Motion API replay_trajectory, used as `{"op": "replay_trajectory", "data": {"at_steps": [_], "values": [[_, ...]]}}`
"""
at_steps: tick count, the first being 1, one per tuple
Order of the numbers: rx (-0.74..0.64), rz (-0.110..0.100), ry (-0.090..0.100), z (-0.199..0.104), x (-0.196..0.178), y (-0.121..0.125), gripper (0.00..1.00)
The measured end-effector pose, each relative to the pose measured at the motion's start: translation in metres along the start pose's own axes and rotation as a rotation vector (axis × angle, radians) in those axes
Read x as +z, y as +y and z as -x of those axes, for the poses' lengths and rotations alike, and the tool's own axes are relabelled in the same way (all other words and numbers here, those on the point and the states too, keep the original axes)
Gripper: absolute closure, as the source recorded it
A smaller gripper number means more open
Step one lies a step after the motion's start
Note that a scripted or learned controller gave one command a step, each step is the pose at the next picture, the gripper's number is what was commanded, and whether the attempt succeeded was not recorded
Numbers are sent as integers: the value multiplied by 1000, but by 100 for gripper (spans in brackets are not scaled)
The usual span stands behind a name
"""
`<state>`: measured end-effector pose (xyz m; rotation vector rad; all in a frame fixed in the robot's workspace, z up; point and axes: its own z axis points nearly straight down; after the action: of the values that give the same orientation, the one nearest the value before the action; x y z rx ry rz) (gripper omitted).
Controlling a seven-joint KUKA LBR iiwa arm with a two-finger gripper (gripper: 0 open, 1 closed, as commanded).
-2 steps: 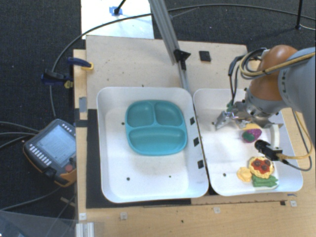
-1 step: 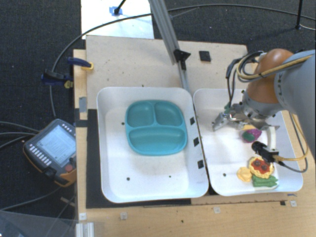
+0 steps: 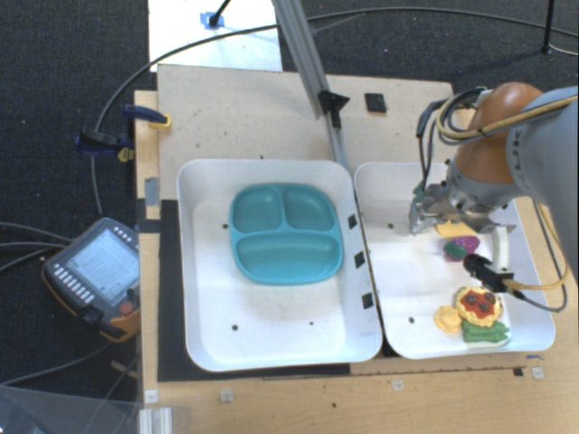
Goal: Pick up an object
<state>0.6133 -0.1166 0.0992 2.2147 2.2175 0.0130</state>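
My bench [image 3: 271, 107] is a pale speckled board resting on dark carpet, with black cables looping across the floor and a grey metal pole [image 3: 303, 39] slanting in from twelve o'clock. At nine o'clock a teach pendant [image 3: 95, 277] lies on the carpet, and a clamp [image 3: 122, 129] with a yellow tip grips the bench's left edge.

I count two white bins. The left bin [image 3: 208, 315] holds one teal divided plate [image 3: 285, 233] with three compartments, sitting toward the bin's twelve o'clock side.

The right bin [image 3: 407, 278] holds four small toy pieces: one yellow piece [image 3: 450, 229] and one purple piece [image 3: 461, 245] just beside each other near the bin's three o'clock side, then one round piece with a red and yellow top [image 3: 479, 305] resting on a green piece [image 3: 486, 334] at about five o'clock. A small yellow lump [image 3: 447, 318] touches that round piece at its nine o'clock.

My gripper [image 3: 425, 217] sits low in the right bin toward twelve o'clock, just at nine o'clock of the yellow piece. I cannot tell from here how it is set, and nothing shows in its grasp.
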Motion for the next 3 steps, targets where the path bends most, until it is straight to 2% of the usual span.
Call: {"op": "replay_trajectory", "data": {"at_steps": [1,2,3], "values": [[-4,-8,-1,-8,-47,-2,100],[-2,-7,-1,-2,-107,-5,100],[-4,-6,-1,-2,-143,-3,100]]}}
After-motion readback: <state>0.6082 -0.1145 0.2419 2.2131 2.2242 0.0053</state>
